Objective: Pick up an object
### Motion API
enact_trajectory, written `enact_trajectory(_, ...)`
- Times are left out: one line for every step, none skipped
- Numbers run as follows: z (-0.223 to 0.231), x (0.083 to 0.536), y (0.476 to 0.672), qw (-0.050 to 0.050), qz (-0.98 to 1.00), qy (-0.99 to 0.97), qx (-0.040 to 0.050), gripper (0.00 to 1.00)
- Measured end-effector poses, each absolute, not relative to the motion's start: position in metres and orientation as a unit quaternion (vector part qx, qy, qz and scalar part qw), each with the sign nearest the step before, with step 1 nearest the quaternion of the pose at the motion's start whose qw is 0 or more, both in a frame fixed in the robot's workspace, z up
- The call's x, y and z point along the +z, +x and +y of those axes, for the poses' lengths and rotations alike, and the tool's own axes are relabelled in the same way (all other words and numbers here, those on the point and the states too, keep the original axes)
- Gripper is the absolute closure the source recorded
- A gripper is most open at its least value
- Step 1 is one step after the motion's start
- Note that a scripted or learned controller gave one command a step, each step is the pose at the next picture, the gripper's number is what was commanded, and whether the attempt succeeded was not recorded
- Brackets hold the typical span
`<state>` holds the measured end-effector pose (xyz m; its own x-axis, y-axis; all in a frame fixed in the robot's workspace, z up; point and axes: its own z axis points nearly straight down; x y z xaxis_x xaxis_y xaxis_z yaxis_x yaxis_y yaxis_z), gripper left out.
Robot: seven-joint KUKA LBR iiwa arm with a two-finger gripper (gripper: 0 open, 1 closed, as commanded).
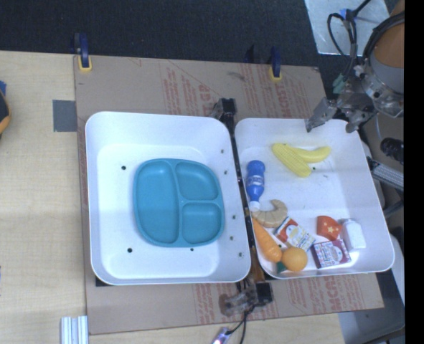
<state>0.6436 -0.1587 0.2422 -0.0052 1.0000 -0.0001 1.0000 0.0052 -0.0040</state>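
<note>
Gripper [331, 120] sits at the back right corner of the right bin [373, 192], fingers spread open, nothing between them, above the bin rim. Closest item is the corn cob [300, 157], lying flat just below and left of the gripper, not touching it. Blue bottle [255, 179] lies against the bin's left wall. Front of the bin holds a cluster: croissant [272, 211], carrot [267, 241], orange [295, 259], two small cartons [331, 252], a red strawberry-like piece [328, 227], and a white block [354, 233] just beside it. Left bin [104, 192] holds a blue divided plate [178, 201], centred, flat.
</note>
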Motion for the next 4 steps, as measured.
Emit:
enact_trajectory(-0.187, 0.148, 0.647, 0.002, -0.709, -0.706, 0.0025, 0.0)
enact_trajectory(-0.178, 0.092, 0.631, 0.002, -0.709, -0.705, 0.0017, 0.0)
enact_trajectory(-0.126, 0.092, 0.656, 0.002, -0.709, -0.705, 0.002, 0.0)
enact_trajectory(-0.127, 0.103, 0.656, 0.002, -0.71, -0.704, 0.0025, 1.0)
